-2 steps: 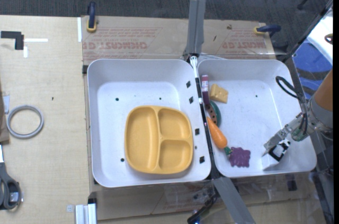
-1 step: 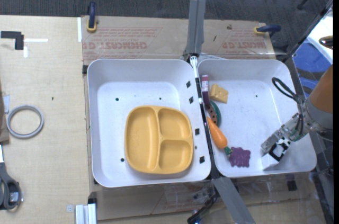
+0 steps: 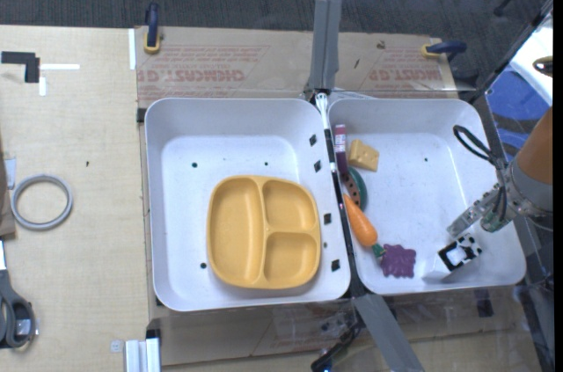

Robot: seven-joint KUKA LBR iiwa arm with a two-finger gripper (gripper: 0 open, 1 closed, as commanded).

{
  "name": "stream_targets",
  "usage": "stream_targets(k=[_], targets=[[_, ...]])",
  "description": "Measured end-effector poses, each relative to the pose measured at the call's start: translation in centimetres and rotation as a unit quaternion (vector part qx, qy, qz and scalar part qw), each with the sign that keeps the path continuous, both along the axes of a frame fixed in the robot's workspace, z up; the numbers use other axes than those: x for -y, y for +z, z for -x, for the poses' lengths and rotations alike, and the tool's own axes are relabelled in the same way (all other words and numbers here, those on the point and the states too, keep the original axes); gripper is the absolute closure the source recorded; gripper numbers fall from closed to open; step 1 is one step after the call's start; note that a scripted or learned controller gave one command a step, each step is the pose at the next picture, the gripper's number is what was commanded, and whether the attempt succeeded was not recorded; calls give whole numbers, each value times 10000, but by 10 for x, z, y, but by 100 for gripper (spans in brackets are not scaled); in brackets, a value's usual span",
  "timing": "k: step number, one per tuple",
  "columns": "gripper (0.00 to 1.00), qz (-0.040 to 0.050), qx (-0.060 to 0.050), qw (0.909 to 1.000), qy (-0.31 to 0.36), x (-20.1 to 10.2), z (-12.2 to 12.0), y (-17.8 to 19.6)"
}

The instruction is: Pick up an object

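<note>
- I am seeing the end effector (image 3: 464,240) hanging low over the right bin's (image 3: 422,133) near right corner; whether it is clenched or released I cannot tell.
- The purple grapes (image 3: 398,260) are lying near that bin's front edge, with the carrot (image 3: 360,223) just beyond them along its left wall.
- The yellow divided plate (image 3: 263,231) is sitting in the left bin (image 3: 220,124).
- The cheese wedge (image 3: 363,156) is resting farther back in the right bin, by its left wall.
- A grey tape ring (image 3: 39,201) is lying near the worktop's (image 3: 70,115) left edge.
</note>
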State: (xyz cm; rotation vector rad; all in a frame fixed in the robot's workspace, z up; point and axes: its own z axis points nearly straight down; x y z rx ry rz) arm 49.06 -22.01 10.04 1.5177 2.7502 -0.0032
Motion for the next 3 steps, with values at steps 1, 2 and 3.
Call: stream_targets(k=[1, 2, 3], targets=[[100, -8, -10, 9876, -1569, -45, 5, -10], [100, 1, -5, 9213, -3889, 2, 11, 38], [100, 8, -14, 8056, -5925, -19, -3, 16]])
